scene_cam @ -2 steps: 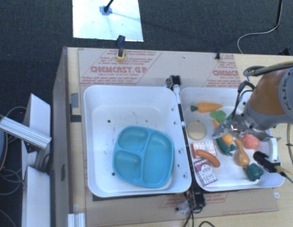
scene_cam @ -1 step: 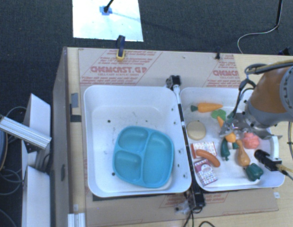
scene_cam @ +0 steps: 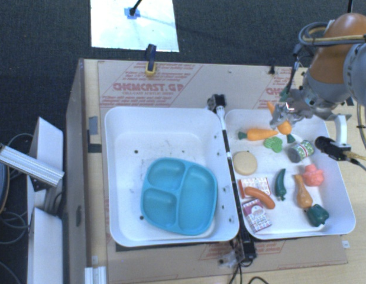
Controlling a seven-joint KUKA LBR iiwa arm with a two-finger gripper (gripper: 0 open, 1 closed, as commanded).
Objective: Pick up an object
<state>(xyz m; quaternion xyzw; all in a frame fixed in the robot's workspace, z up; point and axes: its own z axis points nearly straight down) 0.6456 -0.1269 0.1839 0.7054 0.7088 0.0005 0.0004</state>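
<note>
Tool [scene_cam: 285, 118] over right bin [scene_cam: 342, 209], 12 o'clock end, above small orange piece [scene_cam: 284, 127]; cannot tell its state. Carrot [scene_cam: 261, 134] just at 9 o'clock, green bit [scene_cam: 274, 144] at 7. Judgement: descend straight, centre on 1 item, avoid neighbours. Left bin [scene_cam: 126, 129] holds blue tray [scene_cam: 178, 196].

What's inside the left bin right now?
The left bin holds one thing: a blue divided tray with three compartments, lying flat toward the near right corner. A few dark specks dot the bare floor. Whatever lies beneath the tray is covered.
</note>
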